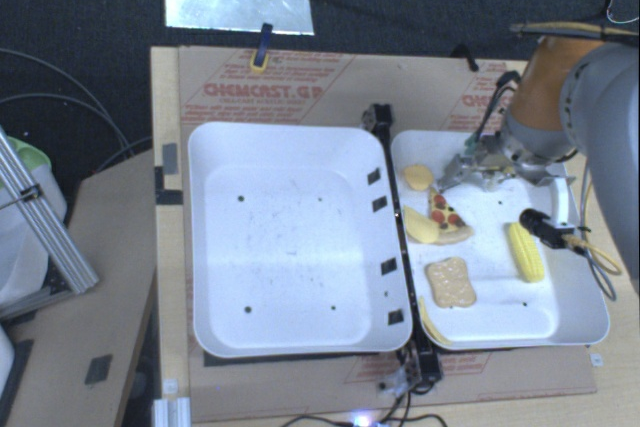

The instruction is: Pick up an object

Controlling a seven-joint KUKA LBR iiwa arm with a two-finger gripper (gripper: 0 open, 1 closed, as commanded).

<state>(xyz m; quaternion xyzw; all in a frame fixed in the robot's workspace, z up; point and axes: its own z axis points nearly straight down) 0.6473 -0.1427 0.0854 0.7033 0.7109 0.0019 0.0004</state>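
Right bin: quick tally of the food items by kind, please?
Pizza slice: 1
Corn cob: 1
Cracker or toast piece: 1
Small round yellow piece: 1
Pale yellow curved pieces: 2
Total: 6, all in the right bin.

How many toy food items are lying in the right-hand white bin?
5, though the arm may hide more. A small yellow round piece lies at the back left, the pizza slice below it, the tan toast slice nearer front, the corn cob right, a yellow banana-like piece front left.
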